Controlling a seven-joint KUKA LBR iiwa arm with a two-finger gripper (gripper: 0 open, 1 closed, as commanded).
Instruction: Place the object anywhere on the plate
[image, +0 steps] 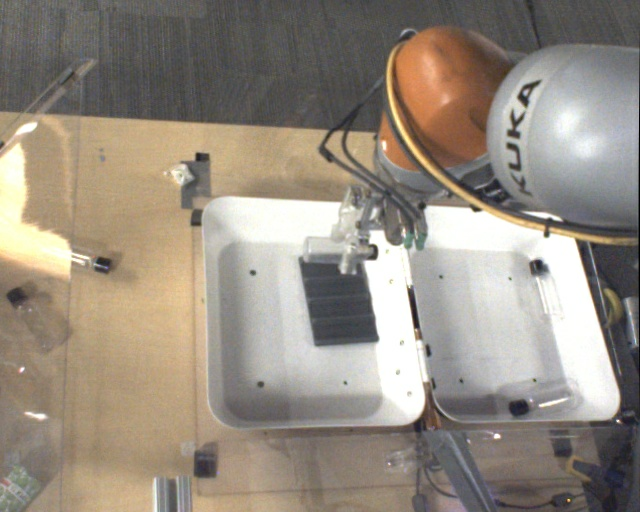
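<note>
A wooden bench (120, 380) bears two white bins on dark carpet. Below the gripper (352, 243) in the left bin (225, 330) lies the dark ribbed plate (340, 300), its top edge touching the gripper's tip. A clear tube (322, 247) sits at the tip; whether it is grasped is unclear. Right of the gripper, the right bin (600, 350) holds two clear vials (543, 285). Far left, a small vial (90, 262) lies on the bench.

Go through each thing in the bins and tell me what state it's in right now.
Dark ridged rectangular plate: lying flat in the left white bin.
Clear tube with black cap: lying flat in the right white bin.
Second clear black-capped tube: lying against that bin's near wall.
Gripper: over the plate's far edge.
</note>
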